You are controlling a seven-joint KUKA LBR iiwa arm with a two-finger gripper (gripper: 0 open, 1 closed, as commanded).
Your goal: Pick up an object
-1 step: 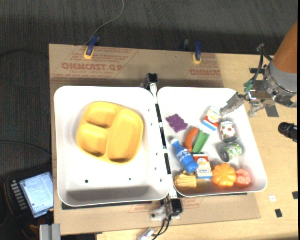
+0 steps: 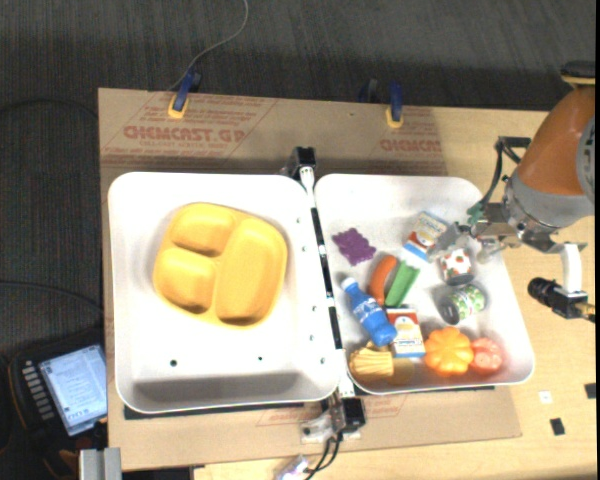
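The right bin (image 2: 420, 186) holds several small toys: a purple grape bunch (image 2: 353, 245), an orange carrot (image 2: 381, 275), a green piece (image 2: 403, 285), a blue bottle (image 2: 368, 314), a small red and white carton (image 2: 408, 334), an orange pumpkin (image 2: 448, 352), a red tomato (image 2: 488, 356), a yellow corn cob (image 2: 372, 364), a green and white ball (image 2: 466, 301), a red and white ball (image 2: 457, 264) and a small box (image 2: 426, 236). My gripper (image 2: 480, 233) hangs over the bin's right side, just above and right of the red and white ball. Nothing is visibly held.
The left bin (image 2: 140, 368) holds a yellow divided plate (image 2: 220, 263). A black clamp (image 2: 303, 160) sits where the bins meet. The grey arm with its orange band (image 2: 565, 148) comes in from the right. A tablet (image 2: 65, 388) lies off the bench, lower left.
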